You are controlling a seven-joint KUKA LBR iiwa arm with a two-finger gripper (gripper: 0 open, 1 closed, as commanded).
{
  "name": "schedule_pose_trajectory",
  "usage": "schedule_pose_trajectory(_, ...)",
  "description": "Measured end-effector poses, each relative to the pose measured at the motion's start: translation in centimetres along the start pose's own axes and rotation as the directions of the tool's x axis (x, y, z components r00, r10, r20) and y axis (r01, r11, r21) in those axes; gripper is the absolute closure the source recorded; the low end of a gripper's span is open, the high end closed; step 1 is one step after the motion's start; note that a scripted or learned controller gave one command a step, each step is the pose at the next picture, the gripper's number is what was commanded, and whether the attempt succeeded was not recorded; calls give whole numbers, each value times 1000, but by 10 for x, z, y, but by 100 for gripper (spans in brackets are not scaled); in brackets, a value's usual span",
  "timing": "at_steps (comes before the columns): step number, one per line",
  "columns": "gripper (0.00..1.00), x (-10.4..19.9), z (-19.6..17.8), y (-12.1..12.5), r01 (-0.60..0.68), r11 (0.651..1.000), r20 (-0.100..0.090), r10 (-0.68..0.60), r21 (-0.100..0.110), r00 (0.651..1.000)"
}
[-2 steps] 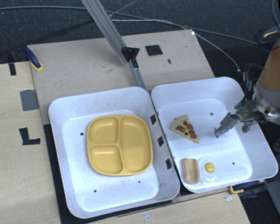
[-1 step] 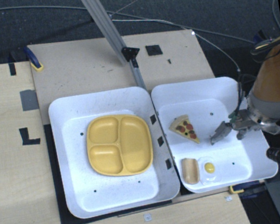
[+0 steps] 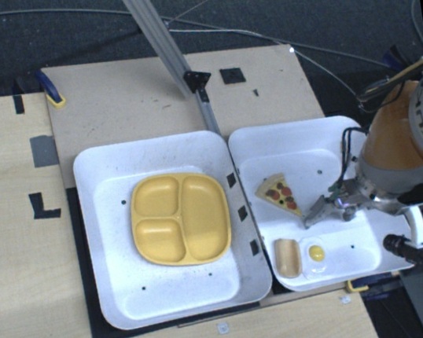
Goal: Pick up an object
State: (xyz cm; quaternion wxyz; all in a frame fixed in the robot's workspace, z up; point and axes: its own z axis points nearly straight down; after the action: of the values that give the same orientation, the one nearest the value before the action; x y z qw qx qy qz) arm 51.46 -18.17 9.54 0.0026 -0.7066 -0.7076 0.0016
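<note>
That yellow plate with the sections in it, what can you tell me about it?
The yellow plate is a rounded, squarish tray that looks like matte plastic, divided by raised ridges into three compartments: two smaller ones on its left half and one long one on its right. It lies flat, turned slightly askew, near the middle of the left white bin, resting on the bin's floor. Nothing sits in its compartments and nothing else touches it.

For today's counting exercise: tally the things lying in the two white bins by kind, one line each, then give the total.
Yellow divided plate: 1
Pizza slice: 1
Bread piece: 1
Fried egg: 1
Total: 4
The plate is in the left bin; the other three are in the right bin.
</note>
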Motion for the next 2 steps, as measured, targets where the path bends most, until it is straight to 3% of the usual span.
schedule_pose_trajectory(1, 0, -1, 9, 1, -1, 1000, 3, 1, -7, 1000)
schedule_pose_trajectory(2, 100, -1, -3, 2, -1, 1000, 5, 1, -12, 1000)
